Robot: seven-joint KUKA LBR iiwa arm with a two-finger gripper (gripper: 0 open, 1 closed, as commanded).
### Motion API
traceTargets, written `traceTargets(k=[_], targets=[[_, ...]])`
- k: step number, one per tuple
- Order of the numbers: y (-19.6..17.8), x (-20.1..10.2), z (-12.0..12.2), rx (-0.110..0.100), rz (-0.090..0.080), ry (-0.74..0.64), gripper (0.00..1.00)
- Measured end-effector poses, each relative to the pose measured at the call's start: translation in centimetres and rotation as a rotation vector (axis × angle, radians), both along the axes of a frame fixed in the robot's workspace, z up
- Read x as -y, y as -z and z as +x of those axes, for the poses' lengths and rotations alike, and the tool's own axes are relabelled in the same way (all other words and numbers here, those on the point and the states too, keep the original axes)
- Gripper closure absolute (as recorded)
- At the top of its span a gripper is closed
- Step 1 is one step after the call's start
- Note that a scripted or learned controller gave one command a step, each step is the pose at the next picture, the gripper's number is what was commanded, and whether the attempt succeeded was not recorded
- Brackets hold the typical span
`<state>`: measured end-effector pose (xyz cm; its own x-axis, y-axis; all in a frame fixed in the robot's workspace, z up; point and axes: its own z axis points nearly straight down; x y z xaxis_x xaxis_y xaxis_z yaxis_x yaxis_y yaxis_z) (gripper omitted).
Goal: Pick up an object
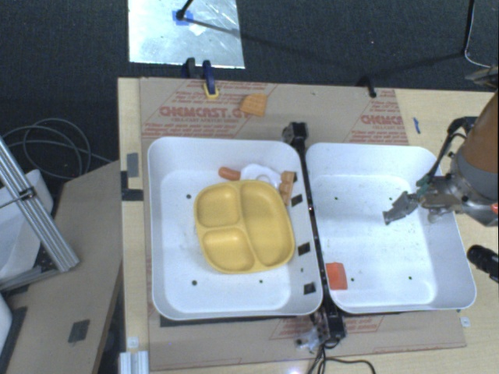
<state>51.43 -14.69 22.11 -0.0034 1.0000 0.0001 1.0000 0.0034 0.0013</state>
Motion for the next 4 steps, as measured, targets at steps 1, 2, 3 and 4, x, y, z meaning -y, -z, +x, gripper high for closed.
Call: traceTargets(k=[1,2,3,4], targets=[[-1.1,0.0,0.1,0.003,-0.001,-0.002,1.0],[-1.5,-3.8,0.3,0.001,0.001,-0.005,1.0],[-1.5,-3.6,0.2,0.001,0.0,0.0,0.0],[-8.8,1.6,1.8,0.01,-0.005,0.005,0.0]])
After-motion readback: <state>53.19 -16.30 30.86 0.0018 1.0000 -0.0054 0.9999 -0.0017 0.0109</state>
